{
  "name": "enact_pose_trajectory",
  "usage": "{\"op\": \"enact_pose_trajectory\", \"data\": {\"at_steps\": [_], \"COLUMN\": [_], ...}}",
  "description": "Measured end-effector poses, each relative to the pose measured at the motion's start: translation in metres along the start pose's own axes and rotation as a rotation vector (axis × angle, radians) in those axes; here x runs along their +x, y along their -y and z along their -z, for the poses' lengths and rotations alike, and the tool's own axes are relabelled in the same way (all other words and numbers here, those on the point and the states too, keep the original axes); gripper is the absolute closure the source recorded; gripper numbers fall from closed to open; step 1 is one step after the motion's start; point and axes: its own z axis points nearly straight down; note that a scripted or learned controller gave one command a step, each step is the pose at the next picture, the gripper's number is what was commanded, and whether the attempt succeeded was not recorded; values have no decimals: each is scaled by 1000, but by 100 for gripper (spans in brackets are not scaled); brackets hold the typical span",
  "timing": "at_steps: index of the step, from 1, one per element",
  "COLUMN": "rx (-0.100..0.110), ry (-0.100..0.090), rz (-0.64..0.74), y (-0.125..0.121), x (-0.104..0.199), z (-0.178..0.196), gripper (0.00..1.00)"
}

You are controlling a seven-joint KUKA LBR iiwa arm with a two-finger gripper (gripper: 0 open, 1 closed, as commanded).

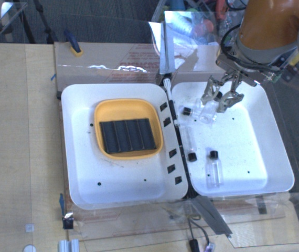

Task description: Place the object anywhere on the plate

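Gripper (pixel 222 96) hovers over the right bin (pixel 275 140), fingers spread wide and empty above a clear vial (pixel 204 112); recommend descending squarely astride it, closing firmly, before carrying it to the yellow plate (pixel 102 112) in the left bin (pixel 76 140).

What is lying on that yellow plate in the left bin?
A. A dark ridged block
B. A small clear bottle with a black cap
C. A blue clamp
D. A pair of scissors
A. A dark ridged block lies flat on the yellow plate in the left bin; the small clear bottles, such as the one at, are in the right bin.
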Motion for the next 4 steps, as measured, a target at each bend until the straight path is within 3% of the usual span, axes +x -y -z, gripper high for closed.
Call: {"op": "enact_pose_trajectory", "data": {"at_steps": [1,2,3,4], "rx": [-1,-2,-11,-5], "ry": [1,1,-2,2], "rz": [298,520,680,986], "y": [-11,-7,-6,-8], "x": [-15,-9,-3,-9], "z": [17,33,-21,3], "gripper": [100,100,100,100]}}
